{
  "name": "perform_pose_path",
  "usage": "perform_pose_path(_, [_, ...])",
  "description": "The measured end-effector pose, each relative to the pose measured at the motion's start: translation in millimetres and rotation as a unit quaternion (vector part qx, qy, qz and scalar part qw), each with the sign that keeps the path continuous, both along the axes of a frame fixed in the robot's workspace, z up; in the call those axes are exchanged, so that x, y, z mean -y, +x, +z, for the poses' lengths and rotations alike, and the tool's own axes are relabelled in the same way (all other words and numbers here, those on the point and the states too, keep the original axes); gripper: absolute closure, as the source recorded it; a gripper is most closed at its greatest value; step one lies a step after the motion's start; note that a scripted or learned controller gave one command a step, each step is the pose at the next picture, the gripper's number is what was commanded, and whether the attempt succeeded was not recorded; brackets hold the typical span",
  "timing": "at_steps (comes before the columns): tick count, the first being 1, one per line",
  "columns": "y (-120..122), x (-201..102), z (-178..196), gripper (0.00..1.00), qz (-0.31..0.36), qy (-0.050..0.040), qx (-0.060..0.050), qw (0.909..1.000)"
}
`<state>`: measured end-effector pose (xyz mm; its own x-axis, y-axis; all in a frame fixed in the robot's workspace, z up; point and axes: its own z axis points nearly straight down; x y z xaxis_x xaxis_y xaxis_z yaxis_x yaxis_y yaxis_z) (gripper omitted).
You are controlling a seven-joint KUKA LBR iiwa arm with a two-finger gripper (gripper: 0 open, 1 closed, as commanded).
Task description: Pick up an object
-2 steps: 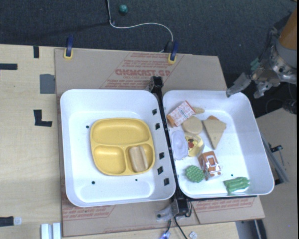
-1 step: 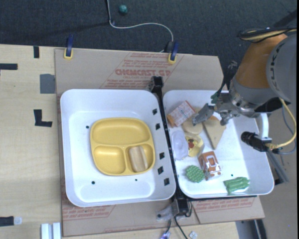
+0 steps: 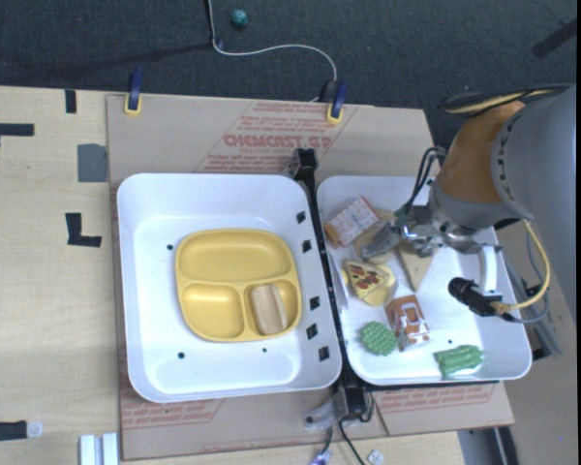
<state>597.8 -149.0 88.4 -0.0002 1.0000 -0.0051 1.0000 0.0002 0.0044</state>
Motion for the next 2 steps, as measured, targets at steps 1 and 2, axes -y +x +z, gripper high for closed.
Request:
perform_pose_path(1, [75.3, -22.1, 1.6, 0.0, 0.0, -0.003, 0.004, 1.0])
perform_pose_path(2, [76.5, -23.3, 17.2, 1.0, 0.001, -0.0026, 0.008, 1.0])
